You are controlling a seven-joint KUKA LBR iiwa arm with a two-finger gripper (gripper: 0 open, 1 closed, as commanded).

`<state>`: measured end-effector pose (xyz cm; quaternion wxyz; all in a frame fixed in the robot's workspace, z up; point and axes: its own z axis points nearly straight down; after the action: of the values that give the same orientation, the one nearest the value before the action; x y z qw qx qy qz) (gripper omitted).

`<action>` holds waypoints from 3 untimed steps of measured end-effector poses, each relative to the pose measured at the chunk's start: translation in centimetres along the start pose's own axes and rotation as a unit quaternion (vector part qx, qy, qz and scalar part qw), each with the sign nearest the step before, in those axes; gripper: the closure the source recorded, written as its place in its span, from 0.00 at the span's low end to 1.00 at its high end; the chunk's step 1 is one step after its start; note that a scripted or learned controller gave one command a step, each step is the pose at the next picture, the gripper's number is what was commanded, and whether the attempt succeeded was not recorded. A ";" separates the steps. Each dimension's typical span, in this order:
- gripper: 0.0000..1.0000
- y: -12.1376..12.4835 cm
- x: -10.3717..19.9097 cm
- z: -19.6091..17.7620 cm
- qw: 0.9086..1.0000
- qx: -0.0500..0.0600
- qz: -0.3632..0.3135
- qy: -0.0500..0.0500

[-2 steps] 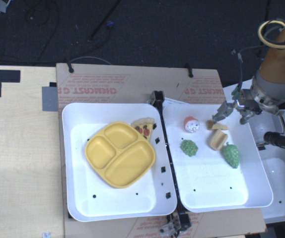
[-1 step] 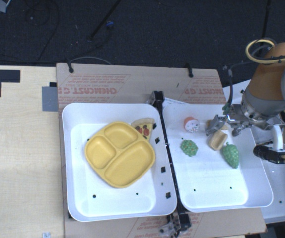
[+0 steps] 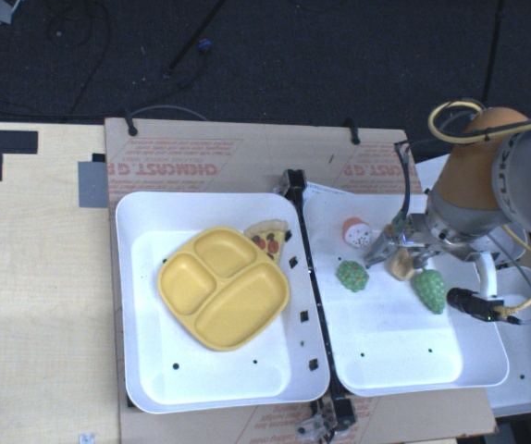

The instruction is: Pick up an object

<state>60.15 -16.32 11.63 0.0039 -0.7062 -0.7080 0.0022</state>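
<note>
My gripper point(image 3: 399, 251) is low over the upper middle of the right bin point(image 3: 404, 359), reaching in from the right. A small tan object point(image 3: 401, 267) lies right under it, partly hidden by the gripper. A green bumpy toy point(image 3: 351, 276) rests just to the gripper's left. A second green bumpy toy point(image 3: 429, 290) lies below and to its right. A round white and red toy point(image 3: 356, 232) sits up and to the left of the gripper, near the bin's back wall.
The left bin point(image 3: 154, 359) holds a yellow divided plate point(image 3: 224, 288), with a pizza-slice toy point(image 3: 268, 239) at the plate's upper right corner. A black divider point(image 3: 308, 285) runs between the bins. The grey and orange arm point(image 3: 476, 178) stands over the right bin's far right corner.
</note>
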 end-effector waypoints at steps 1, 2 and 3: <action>0.00 0.2 0.0 2.6 1.000 -0.005 0.001 -0.002; 1.00 0.4 -0.3 1.2 1.000 -0.010 0.002 -0.006; 1.00 0.6 0.7 -4.0 1.000 -0.005 0.000 -0.001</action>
<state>60.80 -15.59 15.67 -0.0001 -0.7064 -0.7078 -0.0003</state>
